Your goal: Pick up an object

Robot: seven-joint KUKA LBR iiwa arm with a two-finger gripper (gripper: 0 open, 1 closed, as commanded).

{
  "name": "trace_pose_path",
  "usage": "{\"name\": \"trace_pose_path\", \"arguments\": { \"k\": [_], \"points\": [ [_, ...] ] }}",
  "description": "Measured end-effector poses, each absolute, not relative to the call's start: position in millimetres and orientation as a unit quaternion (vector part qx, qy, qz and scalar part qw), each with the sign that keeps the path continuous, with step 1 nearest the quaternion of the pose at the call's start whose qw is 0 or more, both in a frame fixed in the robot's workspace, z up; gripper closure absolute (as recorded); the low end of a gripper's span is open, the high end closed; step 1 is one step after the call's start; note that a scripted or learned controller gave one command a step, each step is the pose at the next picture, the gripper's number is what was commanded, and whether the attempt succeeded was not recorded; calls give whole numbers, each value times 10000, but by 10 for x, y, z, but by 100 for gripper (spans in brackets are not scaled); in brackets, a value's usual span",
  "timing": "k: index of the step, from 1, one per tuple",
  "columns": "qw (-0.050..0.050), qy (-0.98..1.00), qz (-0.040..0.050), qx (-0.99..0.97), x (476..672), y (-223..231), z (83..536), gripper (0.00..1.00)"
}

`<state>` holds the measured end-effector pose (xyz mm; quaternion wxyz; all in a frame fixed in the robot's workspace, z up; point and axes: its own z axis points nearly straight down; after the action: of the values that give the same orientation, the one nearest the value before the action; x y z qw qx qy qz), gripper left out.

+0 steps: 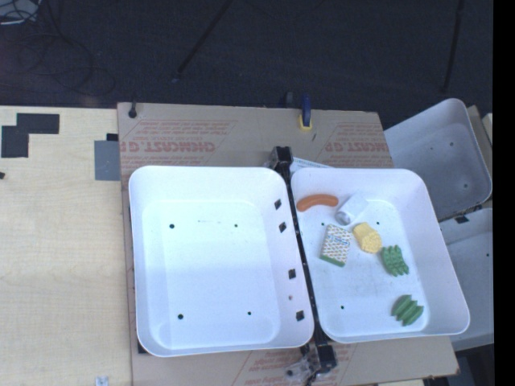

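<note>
Right bin [434, 215] holds everything: orange sausage [317, 202] at 11 o'clock, grey-white cylinder [351, 211] beside it, patterned block [336, 244] centre-left, yellow piece [368, 237] touching its right, two green pieces at 3 [394, 260] and 5 o'clock [407, 310]. Tool state: can't tell.

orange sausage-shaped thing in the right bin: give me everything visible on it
The orange piece is a small, smooth, elongated object with rounded ends and a slight bend, looking like a plastic toy hot dog or carrot. It is uniformly orange with no markings I can make out. It lies flat on the floor of the right bin, near the far-left corner, long axis roughly left to right. Its right end comes close to the small grey-white object; whether they touch is unclear. Nothing grips it.
</note>
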<state>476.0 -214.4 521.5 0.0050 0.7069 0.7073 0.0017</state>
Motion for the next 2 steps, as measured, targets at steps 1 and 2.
{"name": "trace_pose_path", "arguments": {
  "k": [1,2],
  "points": [
    [-90,7074,-41,7067,4745,-1981,3458,100],
    [40,7070,10,7072,4761,-2126,4376,100]
  ]
}}
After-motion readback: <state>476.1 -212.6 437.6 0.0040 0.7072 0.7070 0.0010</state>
